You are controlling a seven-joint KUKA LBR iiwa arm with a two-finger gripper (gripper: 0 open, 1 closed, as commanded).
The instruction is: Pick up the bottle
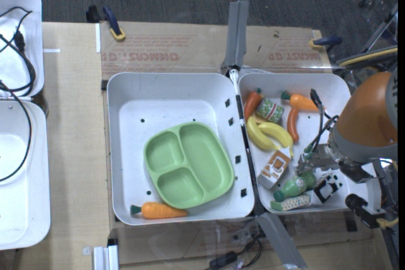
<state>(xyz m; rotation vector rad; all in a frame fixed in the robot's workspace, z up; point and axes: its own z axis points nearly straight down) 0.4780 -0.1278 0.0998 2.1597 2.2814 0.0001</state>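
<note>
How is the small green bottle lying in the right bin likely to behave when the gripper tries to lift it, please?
The small green bottle lies on its side, so its round body may roll. It looks like smooth plastic, probably light and somewhat slippery. The white-and-orange carton close beside it could get nudged.

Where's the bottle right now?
The green bottle lies in the right bin, near its front edge, just below the small carton and close beside the gripper.

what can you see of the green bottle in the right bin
The bottle is small and green, looks like plastic, and lies on its side near the front of the right bin. It sits just right of the orange and white carton and just above a flat green and white packet, close enough that they seem to touch. The gripper is low over its right end; a grasp cannot be confirmed.
</note>
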